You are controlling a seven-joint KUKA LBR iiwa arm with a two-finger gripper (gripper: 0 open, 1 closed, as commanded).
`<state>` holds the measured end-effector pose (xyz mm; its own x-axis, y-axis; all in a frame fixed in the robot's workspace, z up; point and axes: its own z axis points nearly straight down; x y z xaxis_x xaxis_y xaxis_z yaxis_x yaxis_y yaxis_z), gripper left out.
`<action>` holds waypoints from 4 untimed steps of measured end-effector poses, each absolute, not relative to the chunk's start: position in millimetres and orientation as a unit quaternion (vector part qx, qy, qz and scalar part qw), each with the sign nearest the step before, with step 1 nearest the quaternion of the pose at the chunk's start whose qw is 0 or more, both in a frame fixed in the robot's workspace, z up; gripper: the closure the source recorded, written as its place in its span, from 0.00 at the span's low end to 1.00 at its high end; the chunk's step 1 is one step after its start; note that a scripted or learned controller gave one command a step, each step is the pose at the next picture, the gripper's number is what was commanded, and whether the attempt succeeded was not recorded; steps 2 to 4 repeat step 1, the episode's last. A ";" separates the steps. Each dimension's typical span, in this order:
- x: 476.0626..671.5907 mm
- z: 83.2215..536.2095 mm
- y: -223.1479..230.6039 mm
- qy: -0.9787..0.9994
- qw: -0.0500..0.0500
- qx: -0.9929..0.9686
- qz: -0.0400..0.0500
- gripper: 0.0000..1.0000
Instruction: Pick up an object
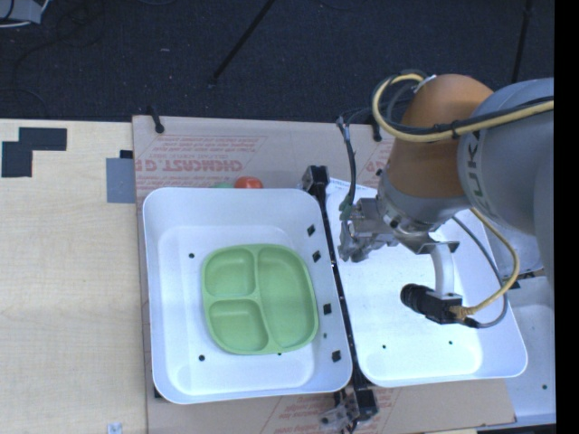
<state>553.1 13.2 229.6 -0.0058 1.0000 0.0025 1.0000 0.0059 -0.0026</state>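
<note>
A green divided plate (261,298) is seen lying flat in the left bin (172,369), near that bin's middle, its long axis running roughly from the bin's far edge to its near edge with the single large compartment toward the right wall. The hand (355,239) is held low over the right bin (493,369), close to the divider at its far left corner. How far the hand is open cannot be told, and nothing is seen held in it.

Robotics lab: bench (63,269) with twin white bins (172,242), loose cables (271,7).
</note>
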 end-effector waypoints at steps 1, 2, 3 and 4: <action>571.0 222.2 68.7 -0.709 0.002 -0.705 0.000 1.00; 571.0 222.2 68.7 -0.709 0.002 -0.705 0.000 1.00; 571.0 222.2 68.7 -0.709 0.002 -0.705 0.000 1.00; 571.0 222.2 68.7 -0.709 0.002 -0.705 0.000 1.00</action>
